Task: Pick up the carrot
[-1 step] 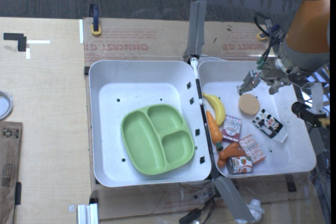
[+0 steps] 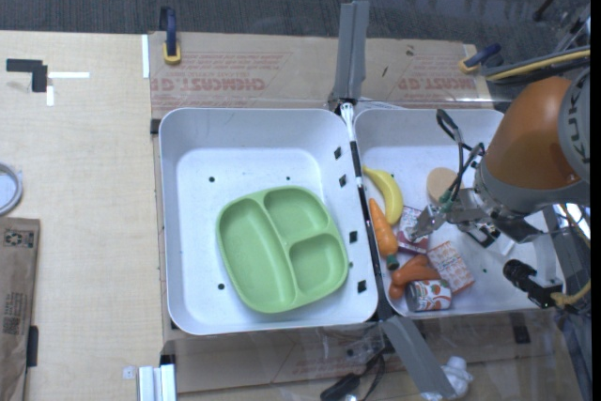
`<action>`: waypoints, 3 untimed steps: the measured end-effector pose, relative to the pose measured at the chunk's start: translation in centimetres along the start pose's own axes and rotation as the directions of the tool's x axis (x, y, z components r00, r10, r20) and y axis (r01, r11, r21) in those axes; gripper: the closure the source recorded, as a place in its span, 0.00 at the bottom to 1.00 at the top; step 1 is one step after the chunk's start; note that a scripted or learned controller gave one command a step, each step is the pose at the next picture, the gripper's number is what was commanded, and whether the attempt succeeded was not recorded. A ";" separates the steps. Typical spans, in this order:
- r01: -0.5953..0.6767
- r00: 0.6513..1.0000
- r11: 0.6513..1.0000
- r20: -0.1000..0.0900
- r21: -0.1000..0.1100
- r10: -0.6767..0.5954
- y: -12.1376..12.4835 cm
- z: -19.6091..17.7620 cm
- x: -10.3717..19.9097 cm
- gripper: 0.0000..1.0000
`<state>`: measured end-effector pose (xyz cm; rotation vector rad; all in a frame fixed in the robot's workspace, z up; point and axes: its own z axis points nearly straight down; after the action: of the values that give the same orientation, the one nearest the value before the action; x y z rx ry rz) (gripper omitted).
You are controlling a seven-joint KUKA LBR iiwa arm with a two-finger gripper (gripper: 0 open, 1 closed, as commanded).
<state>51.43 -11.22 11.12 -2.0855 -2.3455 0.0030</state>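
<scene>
The carrot [image 2: 380, 228] lies in the right bin [image 2: 413, 129] against its left wall, just below the banana [image 2: 386, 192], while the gripper [image 2: 430, 221] hovers just beside it; I cannot tell its fingers' state.

I see a green divided plate [image 2: 282, 249] lying in the left bin [image 2: 178, 202]. In the right bin [image 2: 413, 122], a banana [image 2: 387, 192] lies beside small packets [image 2: 449, 263] and a can [image 2: 430, 296].
</scene>
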 end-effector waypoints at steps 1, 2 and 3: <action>0.077 0.997 0.997 0.000 -0.002 -0.077 -3.5 2.0 2.1 0.00; 0.571 0.821 0.821 0.004 -0.003 -0.571 1.0 -1.7 0.5 0.00; 0.657 0.754 0.754 0.019 -0.012 -0.657 5.1 1.0 -5.1 0.00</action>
<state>57.14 -15.72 10.07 -1.1375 -2.9485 -0.0051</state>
